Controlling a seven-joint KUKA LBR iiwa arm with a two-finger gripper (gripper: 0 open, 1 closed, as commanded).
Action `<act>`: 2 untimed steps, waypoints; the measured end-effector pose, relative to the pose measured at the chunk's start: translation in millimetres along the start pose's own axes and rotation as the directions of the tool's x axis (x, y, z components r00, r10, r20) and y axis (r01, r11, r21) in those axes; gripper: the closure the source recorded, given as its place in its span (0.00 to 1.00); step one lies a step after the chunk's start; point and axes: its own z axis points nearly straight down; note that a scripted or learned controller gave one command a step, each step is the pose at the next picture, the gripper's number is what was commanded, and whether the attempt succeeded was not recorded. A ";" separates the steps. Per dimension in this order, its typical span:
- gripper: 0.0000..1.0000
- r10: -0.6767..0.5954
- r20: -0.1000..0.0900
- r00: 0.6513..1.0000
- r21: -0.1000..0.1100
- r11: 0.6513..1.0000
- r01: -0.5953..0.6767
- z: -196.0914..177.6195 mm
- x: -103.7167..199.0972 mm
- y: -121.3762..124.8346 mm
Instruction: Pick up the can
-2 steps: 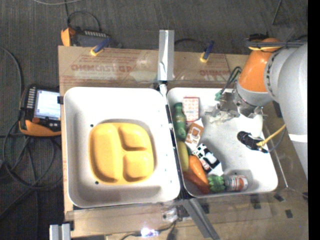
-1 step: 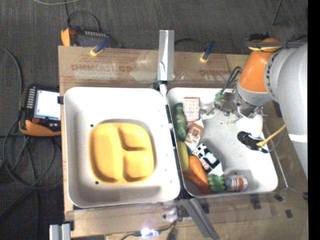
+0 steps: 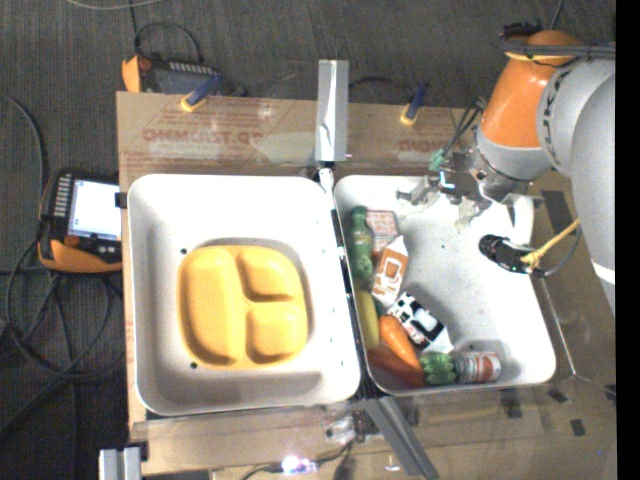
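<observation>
Well apart from the can (image 3: 478, 366), which lies on its side at the right bin's (image 3: 520, 298) near edge, the fingers (image 3: 452, 190) hang spread open, gripping nothing, over the far end.

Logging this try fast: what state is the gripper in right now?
Gripper: above the right bin's far end, away from the can; open or closed cannot be told.

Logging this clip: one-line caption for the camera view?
Gripper hovers over the right bin's far edge; the can lies at its near edge.
</observation>
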 end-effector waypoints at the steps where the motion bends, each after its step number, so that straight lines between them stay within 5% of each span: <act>1: 0.00 -0.028 0.003 1.000 -0.002 1.000 0.028 81.0 -23.0 38.1; 2: 0.00 0.234 -0.002 0.972 -0.012 0.972 -0.234 82.8 18.9 -3.1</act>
